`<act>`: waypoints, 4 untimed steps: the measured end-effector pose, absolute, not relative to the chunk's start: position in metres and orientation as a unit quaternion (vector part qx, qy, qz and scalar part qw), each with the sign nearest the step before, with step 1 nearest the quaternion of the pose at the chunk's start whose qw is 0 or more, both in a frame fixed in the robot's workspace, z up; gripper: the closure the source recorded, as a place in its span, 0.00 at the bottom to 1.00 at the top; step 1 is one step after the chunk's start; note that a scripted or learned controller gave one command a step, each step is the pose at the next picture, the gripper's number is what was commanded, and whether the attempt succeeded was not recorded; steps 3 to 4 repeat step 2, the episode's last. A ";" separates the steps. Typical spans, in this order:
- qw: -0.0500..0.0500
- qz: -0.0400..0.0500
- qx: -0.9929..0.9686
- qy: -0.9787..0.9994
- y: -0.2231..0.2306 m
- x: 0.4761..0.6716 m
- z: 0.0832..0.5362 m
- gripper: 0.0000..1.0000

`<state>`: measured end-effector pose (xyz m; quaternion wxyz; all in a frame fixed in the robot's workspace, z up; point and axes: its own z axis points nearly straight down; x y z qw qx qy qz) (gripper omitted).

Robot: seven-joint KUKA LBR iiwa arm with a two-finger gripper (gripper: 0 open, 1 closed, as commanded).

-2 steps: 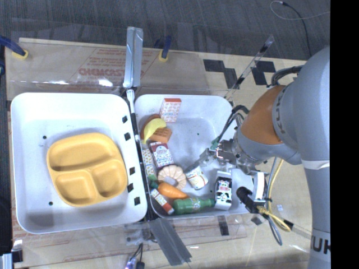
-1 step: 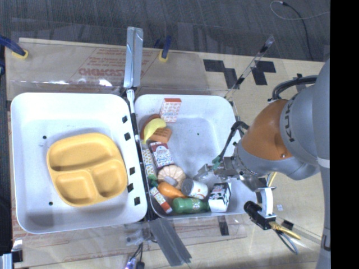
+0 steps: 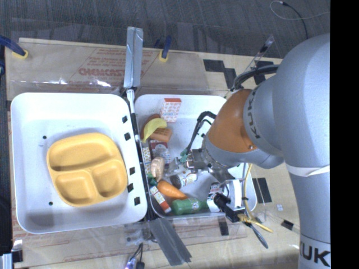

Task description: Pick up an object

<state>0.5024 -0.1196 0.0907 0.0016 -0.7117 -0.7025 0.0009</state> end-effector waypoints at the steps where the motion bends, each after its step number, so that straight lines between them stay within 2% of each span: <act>1: 0.003 0.002 -0.710 -0.704 -0.120 0.503 0.099 1.00; 2: 0.001 0.000 -0.638 -0.770 -0.051 0.478 0.244 1.00; 4: 0.001 0.000 -0.638 -0.770 -0.051 0.478 0.244 1.00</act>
